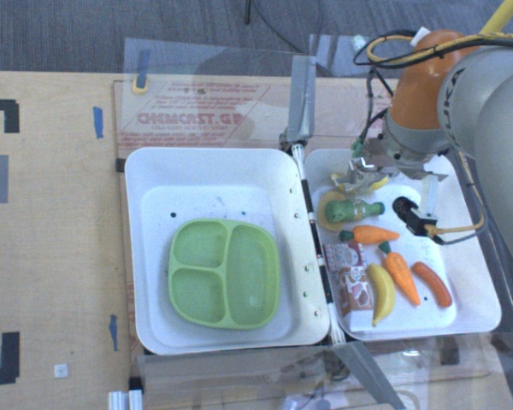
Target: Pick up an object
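I see the gripper low in the right bin, just above the green bottle; I cannot tell its finger state.

The arm is running off the frame's right edge at three o'clock, so its base is staying unseen. Its wrist is covering the right bin's far corner at twelve o'clock. The gripper is looking too small and cluttered to read. The packet's print is blurring, and the table's left side is getting cropped at nine o'clock.
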Controlling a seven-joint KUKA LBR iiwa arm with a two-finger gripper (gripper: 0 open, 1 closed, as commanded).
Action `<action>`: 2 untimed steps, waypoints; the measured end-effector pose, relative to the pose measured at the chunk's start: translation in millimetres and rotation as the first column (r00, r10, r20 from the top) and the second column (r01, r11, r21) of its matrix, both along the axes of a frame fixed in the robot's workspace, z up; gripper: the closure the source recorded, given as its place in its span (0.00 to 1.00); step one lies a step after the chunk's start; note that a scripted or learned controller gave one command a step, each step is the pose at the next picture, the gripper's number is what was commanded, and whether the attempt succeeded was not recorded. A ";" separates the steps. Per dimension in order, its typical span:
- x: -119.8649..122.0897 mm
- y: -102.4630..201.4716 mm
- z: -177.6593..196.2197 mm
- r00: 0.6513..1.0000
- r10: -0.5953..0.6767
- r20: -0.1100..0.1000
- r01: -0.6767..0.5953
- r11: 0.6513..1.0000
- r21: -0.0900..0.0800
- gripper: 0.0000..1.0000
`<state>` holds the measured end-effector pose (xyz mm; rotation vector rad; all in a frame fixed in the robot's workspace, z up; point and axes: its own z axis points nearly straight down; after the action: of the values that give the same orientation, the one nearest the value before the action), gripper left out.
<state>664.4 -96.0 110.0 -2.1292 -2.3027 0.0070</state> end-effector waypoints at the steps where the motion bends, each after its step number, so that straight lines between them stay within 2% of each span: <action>1: -0.4 -0.2 -0.3 1.000 -0.001 -0.002 0.001 1.000 0.000 0.00; 2: 0.9 -1.4 11.1 1.000 -0.001 0.003 0.001 1.000 -0.004 1.00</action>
<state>665.3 -97.4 121.2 -2.1335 -2.3060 0.0080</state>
